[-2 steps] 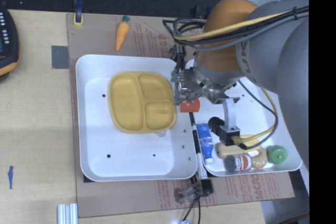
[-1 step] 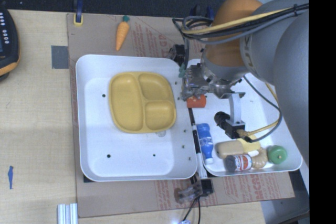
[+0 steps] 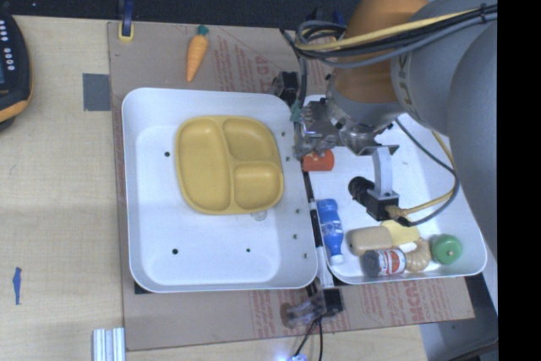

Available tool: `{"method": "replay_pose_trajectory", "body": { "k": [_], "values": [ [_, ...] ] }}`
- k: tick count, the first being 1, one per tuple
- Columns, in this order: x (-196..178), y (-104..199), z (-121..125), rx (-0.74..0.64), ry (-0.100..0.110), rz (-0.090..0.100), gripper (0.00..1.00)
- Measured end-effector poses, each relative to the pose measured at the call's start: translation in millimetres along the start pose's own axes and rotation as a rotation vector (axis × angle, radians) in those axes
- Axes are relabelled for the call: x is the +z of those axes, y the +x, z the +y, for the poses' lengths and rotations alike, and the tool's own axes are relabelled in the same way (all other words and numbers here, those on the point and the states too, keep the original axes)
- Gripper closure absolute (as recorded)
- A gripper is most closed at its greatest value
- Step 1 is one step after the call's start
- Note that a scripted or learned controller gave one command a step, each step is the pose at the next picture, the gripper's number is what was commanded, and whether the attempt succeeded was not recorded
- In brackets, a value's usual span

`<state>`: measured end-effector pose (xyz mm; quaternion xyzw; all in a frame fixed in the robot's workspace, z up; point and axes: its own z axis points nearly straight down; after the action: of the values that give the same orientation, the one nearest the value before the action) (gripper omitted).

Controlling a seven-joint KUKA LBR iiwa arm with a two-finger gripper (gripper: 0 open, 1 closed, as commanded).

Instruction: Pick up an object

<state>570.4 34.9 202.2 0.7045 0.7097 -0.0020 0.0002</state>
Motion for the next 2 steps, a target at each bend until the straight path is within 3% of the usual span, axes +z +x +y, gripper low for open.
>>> {"method": "replay_pose_trajectory", "body": {
  "k": [2],
  "values": [
    [-18.7,8.1,13.1,0.001,-0.003,0.003,1.0]
  ]
}}
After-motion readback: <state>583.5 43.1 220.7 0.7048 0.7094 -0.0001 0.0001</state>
